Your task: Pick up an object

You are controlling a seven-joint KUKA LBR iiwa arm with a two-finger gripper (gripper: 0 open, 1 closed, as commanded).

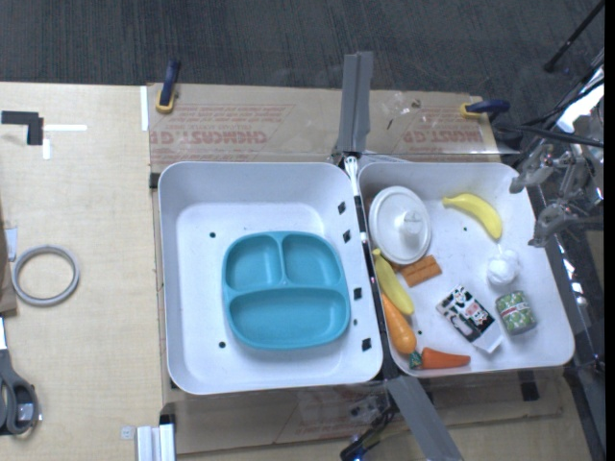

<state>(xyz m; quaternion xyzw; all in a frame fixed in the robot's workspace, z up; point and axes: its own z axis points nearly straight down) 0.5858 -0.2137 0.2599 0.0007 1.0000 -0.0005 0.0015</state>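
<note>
Waiting right of the yellow plastic banana [477, 213], the gripper [555, 195], its state unreadable, must next descend over one object.

Wooden bench [77, 353]: two white bins [183, 286] side by side; grey tape roll [43, 275], scissors [17, 401] at left.

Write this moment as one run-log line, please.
phase: before pick | left bin: blue plate | right bin: banana, carrot, can
</note>
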